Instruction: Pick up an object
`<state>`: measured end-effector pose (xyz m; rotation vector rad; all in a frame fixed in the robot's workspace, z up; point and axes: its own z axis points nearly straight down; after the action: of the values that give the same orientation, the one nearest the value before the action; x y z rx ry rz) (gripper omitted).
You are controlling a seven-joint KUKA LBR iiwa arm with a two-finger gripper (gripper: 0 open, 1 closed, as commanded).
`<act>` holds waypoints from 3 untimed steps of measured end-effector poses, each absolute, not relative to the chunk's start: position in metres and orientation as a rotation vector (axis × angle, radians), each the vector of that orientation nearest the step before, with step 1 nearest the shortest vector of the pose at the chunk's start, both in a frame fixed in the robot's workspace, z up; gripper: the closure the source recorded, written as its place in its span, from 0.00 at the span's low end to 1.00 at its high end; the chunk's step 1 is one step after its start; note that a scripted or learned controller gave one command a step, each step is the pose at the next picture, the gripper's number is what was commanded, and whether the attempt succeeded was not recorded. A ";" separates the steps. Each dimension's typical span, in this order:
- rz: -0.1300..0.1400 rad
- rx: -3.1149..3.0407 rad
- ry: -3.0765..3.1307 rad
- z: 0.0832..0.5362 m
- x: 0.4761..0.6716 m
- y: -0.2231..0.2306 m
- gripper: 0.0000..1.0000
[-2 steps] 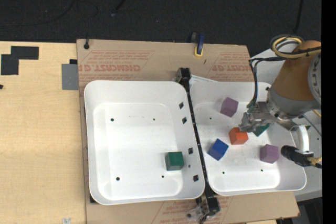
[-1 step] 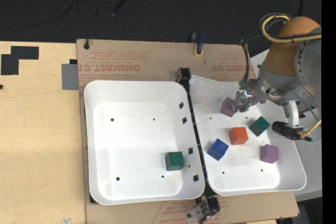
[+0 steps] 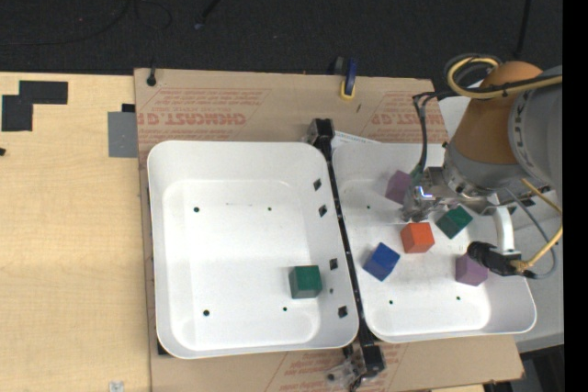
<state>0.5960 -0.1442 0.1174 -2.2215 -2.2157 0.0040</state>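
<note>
Well, from the overhead camera I have the arm (image 3: 514, 128) reaching in from the right, low over the right bin (image 3: 514, 317). My pincer (image 3: 425, 200) sits among the blocks near that bin's middle, just beside the orange-red cube (image 3: 417, 237) and the purple block (image 3: 398, 186) on its far-left side; whether it is spread or closed I cannot tell, since the wrist hides it. A dark green block (image 3: 454, 221) lies just right of it, a blue cube (image 3: 381, 261) nearer to me, and a second purple block (image 3: 471, 270) toward the right. Over in the left bin (image 3: 184, 317) a lone green cube (image 3: 305, 282) rests near the divider (image 3: 335, 225). My read: nothing is lifted yet. All blocks seem to rest on the bin floors, so the grasp and the raise are both left to do.
</note>
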 end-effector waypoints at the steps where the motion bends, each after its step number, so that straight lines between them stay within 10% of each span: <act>1: 0.013 -2.212 -2.216 0.086 0.643 -0.127 1.00; 3: 0.003 -2.216 -2.222 0.135 0.623 -0.108 1.00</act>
<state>0.6229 -0.1084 0.1346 -2.2162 -2.2216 0.0027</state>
